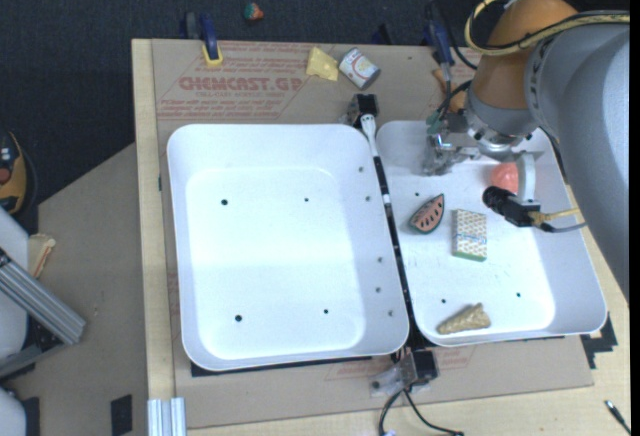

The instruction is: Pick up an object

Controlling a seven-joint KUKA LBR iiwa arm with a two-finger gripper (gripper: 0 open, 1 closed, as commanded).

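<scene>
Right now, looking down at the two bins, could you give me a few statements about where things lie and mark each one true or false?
1. The watermelon-slice piece lies in the right bin. True.
2. The left bin holds the tan wedge-shaped piece. False: the tan wedge lies in the right bin, near its front edge.
3. The gripper is over the back part of the right bin. True.
4. The patterned block is stacked on the watermelon-slice piece. False: it lies beside it, apart, flat on the bin floor.
5. A yellow scrap lies on the board behind the bins, outside both. True.
</scene>
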